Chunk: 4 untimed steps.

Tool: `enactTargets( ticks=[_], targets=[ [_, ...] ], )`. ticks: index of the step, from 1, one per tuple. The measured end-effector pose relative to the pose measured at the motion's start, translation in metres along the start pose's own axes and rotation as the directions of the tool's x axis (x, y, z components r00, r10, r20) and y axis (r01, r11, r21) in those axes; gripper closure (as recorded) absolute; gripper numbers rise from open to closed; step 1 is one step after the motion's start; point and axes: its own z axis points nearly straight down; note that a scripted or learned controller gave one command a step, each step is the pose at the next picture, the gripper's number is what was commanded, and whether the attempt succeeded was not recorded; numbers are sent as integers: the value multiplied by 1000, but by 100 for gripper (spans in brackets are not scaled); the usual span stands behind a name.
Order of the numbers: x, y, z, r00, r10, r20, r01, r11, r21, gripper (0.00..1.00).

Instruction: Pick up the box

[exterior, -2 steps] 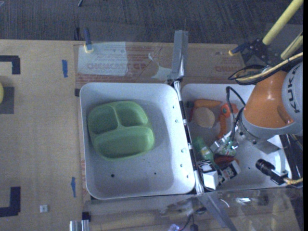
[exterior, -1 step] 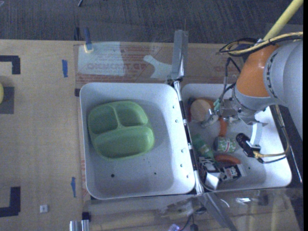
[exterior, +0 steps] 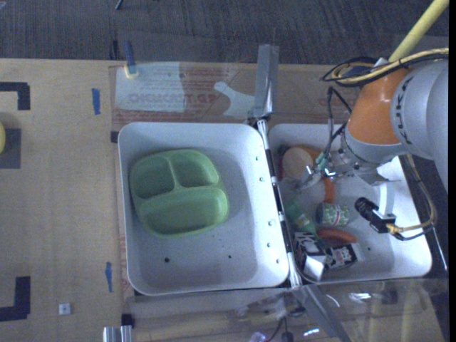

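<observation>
The box (exterior: pixel 326 253), small and printed in black and white, lies at the front left of the right bin (exterior: pixel 413 258). My gripper (exterior: pixel 318 174) hangs low over the back of that bin, behind the box and well apart from it. Its tip is beside a pale peach ball (exterior: pixel 298 160) and a small orange piece (exterior: pixel 329 188). The grey arm with its orange band (exterior: pixel 376 112) comes in from the right.
Between the gripper and the box lie a small green can (exterior: pixel 333 213), a green scrap (exterior: pixel 299 217) and a red piece (exterior: pixel 338 235). A green divided plate (exterior: pixel 178 189) rests in the left bin (exterior: pixel 142 262). A metal divider (exterior: pixel 274 191) separates the bins.
</observation>
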Motion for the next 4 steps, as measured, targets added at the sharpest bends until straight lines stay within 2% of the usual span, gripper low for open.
enactTargets(
  ticks=[1,2,3,4],
  targets=[
    [-32,-95,-53,982,187,-1,-187,982,4,0],
    [-8,-91,-21,957,290,-1,-290,957,5,0],
    [-9,-91,-32,956,292,0,-292,956,3,100],
    [-2,-85,-1,996,-92,0,92,996,-1,100]
  ],
)
